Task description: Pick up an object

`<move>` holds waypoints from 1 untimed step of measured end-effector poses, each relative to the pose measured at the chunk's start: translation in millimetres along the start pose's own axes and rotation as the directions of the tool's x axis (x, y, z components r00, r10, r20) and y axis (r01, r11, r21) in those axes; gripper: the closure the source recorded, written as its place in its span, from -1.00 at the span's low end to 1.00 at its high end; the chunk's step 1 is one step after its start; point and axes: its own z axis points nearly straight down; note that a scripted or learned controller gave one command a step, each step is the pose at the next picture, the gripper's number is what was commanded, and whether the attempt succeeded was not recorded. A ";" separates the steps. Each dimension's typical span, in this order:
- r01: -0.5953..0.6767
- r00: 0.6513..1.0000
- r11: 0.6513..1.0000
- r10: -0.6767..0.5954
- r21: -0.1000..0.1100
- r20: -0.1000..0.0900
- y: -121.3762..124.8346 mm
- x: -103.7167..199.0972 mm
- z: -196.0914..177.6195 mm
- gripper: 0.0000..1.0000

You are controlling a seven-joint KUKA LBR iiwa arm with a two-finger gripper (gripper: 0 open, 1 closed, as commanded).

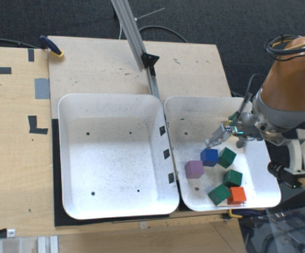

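The right bin holds several small blocks: a blue cube, a purple cube, green blocks and an orange cube. My gripper hangs over the right bin, just above and beside the blue cube, reaching in from the right. Nothing shows between its grey fingertips.
The left bin sits beside the right one, with a black divider strip between them. A metal pole slants across the bench behind the bins. The arm's orange-banded body looms over the right bin's right edge.
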 end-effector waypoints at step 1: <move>0.000 1.000 1.000 0.000 -0.004 0.000 0.6 -0.3 -1.9 -1.00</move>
